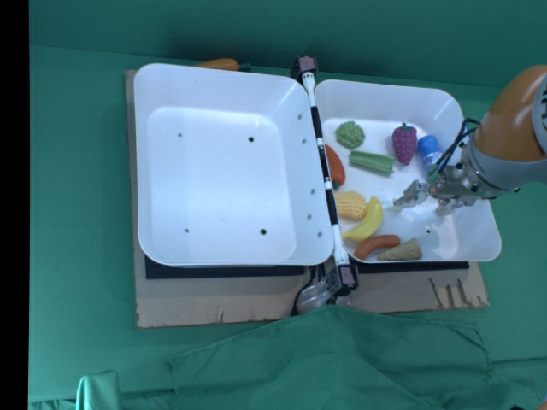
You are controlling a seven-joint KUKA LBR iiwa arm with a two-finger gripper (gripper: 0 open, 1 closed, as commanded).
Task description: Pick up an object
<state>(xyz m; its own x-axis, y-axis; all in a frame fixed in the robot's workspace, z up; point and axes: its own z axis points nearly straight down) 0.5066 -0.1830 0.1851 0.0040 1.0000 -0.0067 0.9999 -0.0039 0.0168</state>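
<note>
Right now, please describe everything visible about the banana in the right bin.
The banana is yellow, curved, smooth, and looks like plastic. It lies flat on the floor of the right bin, near the divider side. Its upper end touches or nearly touches the corn; the orange sausage lies just below it. The tool is apart from it.

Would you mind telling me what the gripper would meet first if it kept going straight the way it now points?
The gripper points toward the view's left over the right bin. The banana or the corn looks first in line, though its height above them is unclear.
</note>
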